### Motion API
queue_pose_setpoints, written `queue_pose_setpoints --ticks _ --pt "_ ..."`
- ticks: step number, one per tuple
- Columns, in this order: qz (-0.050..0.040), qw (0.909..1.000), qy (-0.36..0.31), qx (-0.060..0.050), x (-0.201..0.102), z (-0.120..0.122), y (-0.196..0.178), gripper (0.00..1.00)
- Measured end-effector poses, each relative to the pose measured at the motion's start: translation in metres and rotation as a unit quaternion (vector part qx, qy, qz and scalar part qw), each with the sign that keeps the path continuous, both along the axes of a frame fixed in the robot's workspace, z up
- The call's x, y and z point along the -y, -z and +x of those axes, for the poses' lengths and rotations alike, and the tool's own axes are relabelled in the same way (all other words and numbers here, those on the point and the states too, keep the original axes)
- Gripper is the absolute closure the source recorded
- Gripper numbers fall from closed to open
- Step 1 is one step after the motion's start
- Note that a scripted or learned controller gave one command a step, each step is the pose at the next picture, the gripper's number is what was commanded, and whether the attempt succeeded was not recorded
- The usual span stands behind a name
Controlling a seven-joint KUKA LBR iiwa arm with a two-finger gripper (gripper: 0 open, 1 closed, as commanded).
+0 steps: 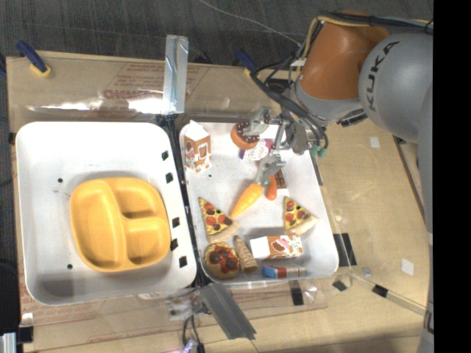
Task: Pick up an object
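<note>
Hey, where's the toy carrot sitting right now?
The toy carrot lies slantwise near the middle of the right bin, between two pizza slices, just below the gripper.

A brown bench [368, 219] carries two shallow white bins side by side: the left bin [37, 153] and the right bin [324, 230], nearly touching.
</note>
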State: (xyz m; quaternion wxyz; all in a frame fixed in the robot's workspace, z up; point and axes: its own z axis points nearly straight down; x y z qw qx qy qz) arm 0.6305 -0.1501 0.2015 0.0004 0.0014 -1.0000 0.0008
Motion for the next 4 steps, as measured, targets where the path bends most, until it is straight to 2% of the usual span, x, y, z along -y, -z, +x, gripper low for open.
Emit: queue_pose_setpoints --ticks 1,2,3,4 --pt "0.0006 1.0 -0.007 0.001 -0.013 -0.043 0.11 0.0" --pt "0.0013 0.9915 0.13 -0.001 -0.054 -0.098 0.11 0.0" --pt "0.0017 0.9997 0.024 0.001 0.03 -0.123 0.109 0.0" --pt "0.0015 0.9998 0.02 0.004 0.029 -0.12 0.098 1.0"
